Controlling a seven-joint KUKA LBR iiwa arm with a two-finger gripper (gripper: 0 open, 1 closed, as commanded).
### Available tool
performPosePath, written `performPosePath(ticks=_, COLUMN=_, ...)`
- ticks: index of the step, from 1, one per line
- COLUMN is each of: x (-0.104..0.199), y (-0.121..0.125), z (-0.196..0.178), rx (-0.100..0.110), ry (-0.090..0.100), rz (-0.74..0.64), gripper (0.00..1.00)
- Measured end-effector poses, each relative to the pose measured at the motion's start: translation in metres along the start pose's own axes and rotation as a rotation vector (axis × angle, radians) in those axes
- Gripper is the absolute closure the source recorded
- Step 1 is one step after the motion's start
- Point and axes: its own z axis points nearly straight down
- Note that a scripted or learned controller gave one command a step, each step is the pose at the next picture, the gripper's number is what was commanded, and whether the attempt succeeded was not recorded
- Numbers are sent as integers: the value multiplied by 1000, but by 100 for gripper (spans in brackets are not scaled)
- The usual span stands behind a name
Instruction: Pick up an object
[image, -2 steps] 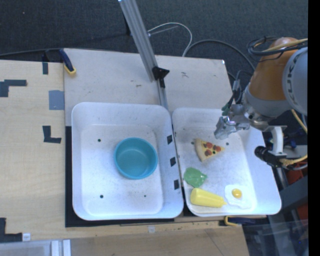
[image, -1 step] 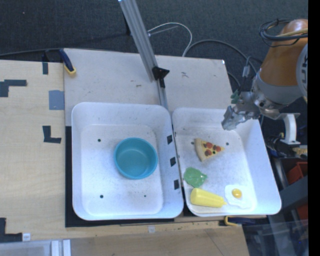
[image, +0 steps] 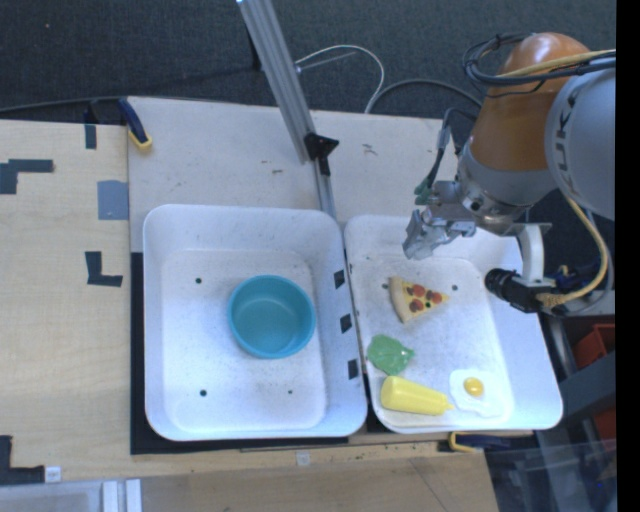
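1. The pincer (image: 425, 240) hangs over the right bin (image: 520, 400); I cannot tell its state.
2. The pizza slice (image: 417, 297) lies at its 6 o'clock.
3. It looks light and stiff; pinch its crust.

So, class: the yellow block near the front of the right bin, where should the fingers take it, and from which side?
Probably from straight above, closing across the short width of the yellow block at mid-length. It lies flat and long, with its far long side near the green piece and its right end by the fried egg, so the middle seems safest.
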Motion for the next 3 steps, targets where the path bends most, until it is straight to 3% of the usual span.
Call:
performPosePath(ticks=2, x=103, y=-6, z=7, rx=2, ry=0, rz=1, gripper=100)
performPosePath(ticks=3, x=148, y=-10, z=33, rx=5, ry=-1, rz=2, gripper=100)
